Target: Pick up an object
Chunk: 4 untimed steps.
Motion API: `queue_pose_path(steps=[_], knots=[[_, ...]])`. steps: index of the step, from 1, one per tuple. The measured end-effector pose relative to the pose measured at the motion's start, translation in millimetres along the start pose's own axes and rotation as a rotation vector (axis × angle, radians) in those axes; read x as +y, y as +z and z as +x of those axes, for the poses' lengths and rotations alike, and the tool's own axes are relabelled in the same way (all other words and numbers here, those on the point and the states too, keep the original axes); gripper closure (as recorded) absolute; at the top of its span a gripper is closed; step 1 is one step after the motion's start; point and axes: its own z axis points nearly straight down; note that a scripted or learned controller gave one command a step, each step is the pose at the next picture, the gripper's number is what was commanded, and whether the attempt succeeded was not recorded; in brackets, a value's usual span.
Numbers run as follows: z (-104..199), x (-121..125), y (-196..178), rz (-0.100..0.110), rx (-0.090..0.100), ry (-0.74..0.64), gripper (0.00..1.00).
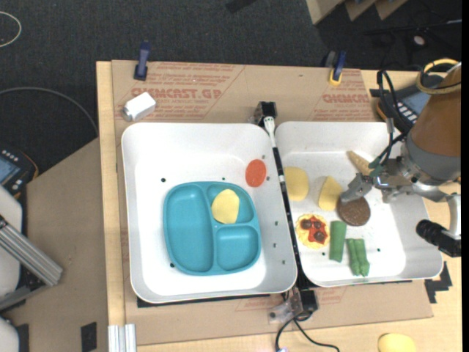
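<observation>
My gripper [358,193] reaches in from the right over the right bin [388,139]. It hangs just above a brown round disc [355,213] and partly covers the disc's top edge. Left of it lie two yellow pieces [296,183] [330,193]. A small flat yellow piece with red and dark toppings [314,230] sits near the bin's left wall. Two green sticks [336,240] [357,257] lie at the front. A beige piece [359,160] pokes out behind the gripper.
The left bin [146,255] holds a teal divided plate [189,229] with a yellow item [226,206] in its upper right compartment. An orange-red disc [256,173] lies near that bin's right wall. A black divider clip [267,112] sits between the bins.
</observation>
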Motion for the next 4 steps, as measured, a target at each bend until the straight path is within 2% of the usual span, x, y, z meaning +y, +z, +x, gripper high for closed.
queue_pose_path(steps=[1, 2, 3, 4], knots=[[56, 17, -12, -0.012, -0.005, -0.002, 0.0], [38, -16, 72, -0.005, -0.004, 0.009, 0.0], [122, -46, -15, -0.014, -0.004, -0.003, 0.0], [117, -45, -21, -0.013, -0.007, 0.005, 1.0]])
